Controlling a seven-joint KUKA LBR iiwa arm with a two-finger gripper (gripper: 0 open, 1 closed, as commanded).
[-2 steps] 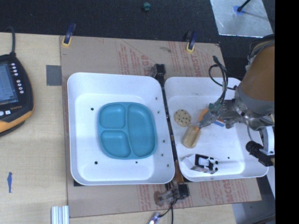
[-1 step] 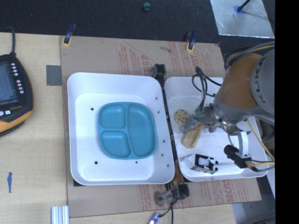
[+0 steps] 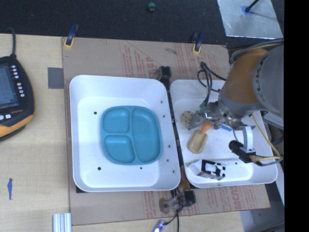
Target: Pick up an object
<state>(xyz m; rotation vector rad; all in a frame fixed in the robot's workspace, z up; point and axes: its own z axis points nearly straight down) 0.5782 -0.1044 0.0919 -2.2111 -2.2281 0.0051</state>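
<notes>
Looking from the frame's bottom upward, I see a small black-and-white object point(image 3: 212, 168) low in the right white bin point(image 3: 263, 178), then a tan wooden cylinder point(image 3: 197, 141) just beneath the two-finger gripper point(image 3: 206, 121); its grasp I cannot tell. Centre-left, a blue divided plastic plate point(image 3: 131, 134) fills the left white bin point(image 3: 82, 129).

Left bin point(image 3: 82, 129): the blue plate point(image 3: 130, 134) takes the middle, leaving open white floor all round it. The right bin point(image 3: 181, 93) is crowded: the arm point(image 3: 251, 81) hangs over its centre and right, a tan block point(image 3: 197, 141) and a round piece point(image 3: 186, 117) sit just beside the gripper point(image 3: 205, 121), a black-and-white item point(image 3: 211, 168) near the front wall. Its upper-left corner lies open.
</notes>
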